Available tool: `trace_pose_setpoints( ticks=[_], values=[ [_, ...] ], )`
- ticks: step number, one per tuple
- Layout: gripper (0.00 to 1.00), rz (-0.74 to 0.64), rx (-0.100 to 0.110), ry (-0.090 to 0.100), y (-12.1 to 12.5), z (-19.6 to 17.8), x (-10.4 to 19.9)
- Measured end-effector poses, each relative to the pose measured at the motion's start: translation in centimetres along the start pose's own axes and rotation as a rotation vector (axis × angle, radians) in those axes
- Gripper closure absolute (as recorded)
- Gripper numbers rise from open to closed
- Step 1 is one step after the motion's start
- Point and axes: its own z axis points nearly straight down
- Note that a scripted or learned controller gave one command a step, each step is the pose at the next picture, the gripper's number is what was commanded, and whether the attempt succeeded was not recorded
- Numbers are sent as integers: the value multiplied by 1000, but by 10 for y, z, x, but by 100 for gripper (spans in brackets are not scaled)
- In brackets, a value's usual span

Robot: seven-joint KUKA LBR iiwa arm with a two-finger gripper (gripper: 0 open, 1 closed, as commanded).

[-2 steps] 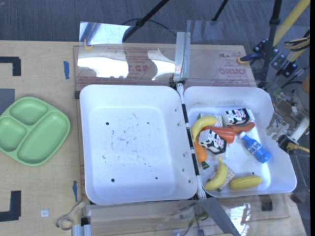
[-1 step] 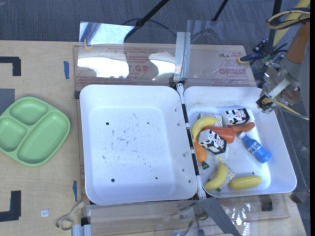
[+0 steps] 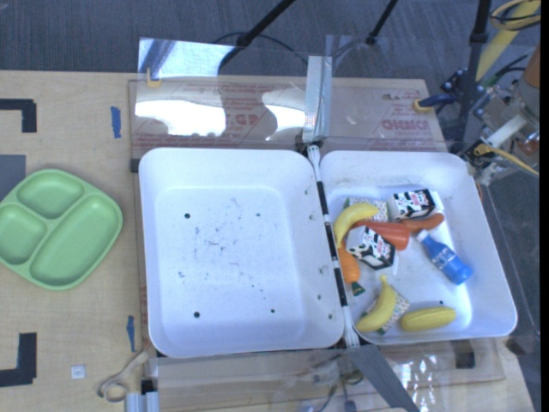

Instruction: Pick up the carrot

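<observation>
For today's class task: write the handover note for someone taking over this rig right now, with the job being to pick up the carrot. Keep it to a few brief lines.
Gripper: I cannot place it or judge its state from the camera view; check it first.
Carrot: lying in the right bin, between two small cow-print cartons, one overlapping its left end.
Around it: a banana to its left, a blue bottle just below its right end.
Done: nothing yet; the carrot is not lifted.
Left: reach in, grasp the carrot, lift it clear of its neighbours.
</observation>
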Motion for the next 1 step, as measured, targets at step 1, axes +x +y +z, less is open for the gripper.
trace_pose_setpoints(
  ticks=[1],
  values=[
    [100, -362, -2, 1, 9, -2, 7]
  ],
)
